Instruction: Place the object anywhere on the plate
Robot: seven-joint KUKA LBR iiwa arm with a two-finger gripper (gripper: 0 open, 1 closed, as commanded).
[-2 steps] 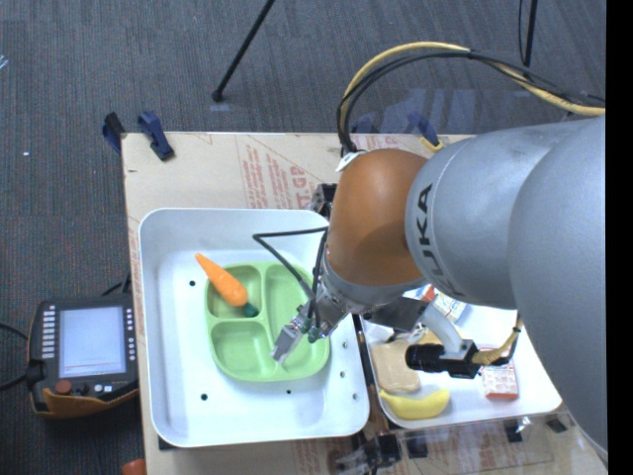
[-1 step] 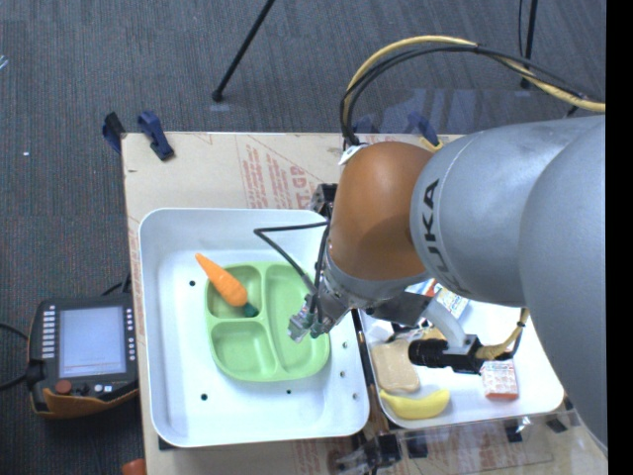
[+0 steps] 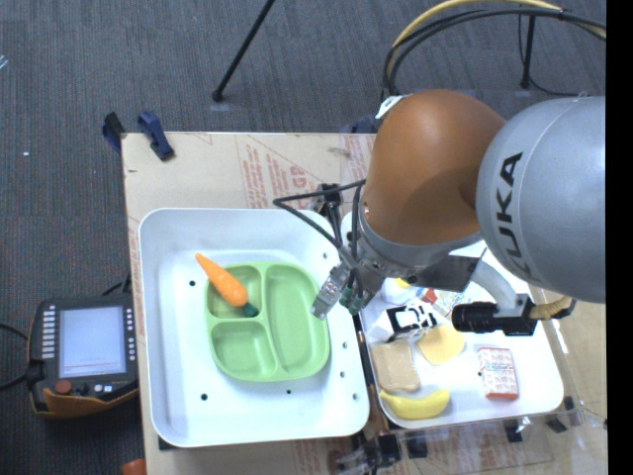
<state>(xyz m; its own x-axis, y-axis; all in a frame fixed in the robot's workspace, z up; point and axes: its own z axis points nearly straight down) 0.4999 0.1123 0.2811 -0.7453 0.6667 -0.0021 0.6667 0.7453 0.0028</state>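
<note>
- White capitals "KUKA" (image 3: 511, 211) are read running vertically down the grey arm (image 3: 554, 201); only part of the word is seen past the orange band (image 3: 430, 166).
- Faint red diagonal print is noted on the cardboard sheet (image 3: 247, 171) under the bins; it cannot be made out.
- The gripper (image 3: 331, 295) is seen as a small metallic tip below the orange band, over the rim between the two bins. How the jaws stand cannot be told.
- The toy carrot (image 3: 223, 281) lies well to the left of the jaws: orange, tapered, tilted, with a dark green stub at its lower right end. It rests on the green plate (image 3: 287, 349), across the upper left compartment and its rim.
- The plate is pale green with three compartments and is set in the left white bin (image 3: 168, 404), just left of and below the jaws.
- To the right of and below the jaws, the right white bin (image 3: 539, 404) holds a toy banana (image 3: 415, 404), a tan bread slice (image 3: 396, 367), a pale yellow round piece (image 3: 442, 344), a red-and-white packet (image 3: 497, 374) and a small black-and-white item (image 3: 407, 318); print on the packet is too small to read.
- A teach pendant (image 3: 84, 349) with a pale screen is recorded on the floor, far left of the jaws.
- A blue clamp (image 3: 155, 135) is fixed at the bench's upper left corner.
</note>
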